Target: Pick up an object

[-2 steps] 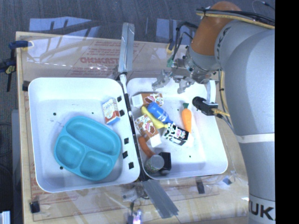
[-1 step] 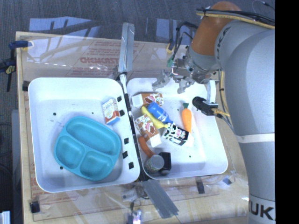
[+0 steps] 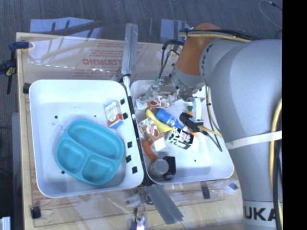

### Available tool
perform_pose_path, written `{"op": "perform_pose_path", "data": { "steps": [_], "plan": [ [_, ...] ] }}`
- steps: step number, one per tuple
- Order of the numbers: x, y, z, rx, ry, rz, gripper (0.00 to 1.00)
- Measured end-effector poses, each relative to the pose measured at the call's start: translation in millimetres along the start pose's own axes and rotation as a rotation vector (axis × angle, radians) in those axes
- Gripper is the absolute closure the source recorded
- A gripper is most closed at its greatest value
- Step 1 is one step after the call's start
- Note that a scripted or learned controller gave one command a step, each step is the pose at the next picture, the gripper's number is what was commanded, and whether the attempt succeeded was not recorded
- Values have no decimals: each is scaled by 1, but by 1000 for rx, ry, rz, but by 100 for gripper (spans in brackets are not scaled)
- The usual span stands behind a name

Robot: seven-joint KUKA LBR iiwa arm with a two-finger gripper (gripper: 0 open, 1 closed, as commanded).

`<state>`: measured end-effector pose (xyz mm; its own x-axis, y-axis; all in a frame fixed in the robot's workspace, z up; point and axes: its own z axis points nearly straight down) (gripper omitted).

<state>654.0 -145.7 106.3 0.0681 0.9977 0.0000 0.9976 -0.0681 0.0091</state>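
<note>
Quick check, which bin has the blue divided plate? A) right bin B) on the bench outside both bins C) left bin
C: the blue divided plate lies flat in the left bin beside a small carton, while the right bin holds the mixed clutter under the arm.

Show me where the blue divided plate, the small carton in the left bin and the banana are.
blue divided plate (image 3: pixel 90 151), camera view, centre ridge.
small carton (image 3: pixel 113 114), camera view, front face.
banana (image 3: pixel 157 120), camera view, middle.
</note>
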Motion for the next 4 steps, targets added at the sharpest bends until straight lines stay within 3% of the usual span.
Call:
{"op": "perform_pose_path", "data": {
  "steps": [1, 2, 3, 4],
  "plan": [
    [-4, 3, -14, -5, -7, -2, 100],
    [12, 3, -73, 14, -1, -53, 100],
    [13, 3, -72, 15, 0, -54, 0],
    [-18, -17, 0, -1, 0, -90, 0]
  ]
}}
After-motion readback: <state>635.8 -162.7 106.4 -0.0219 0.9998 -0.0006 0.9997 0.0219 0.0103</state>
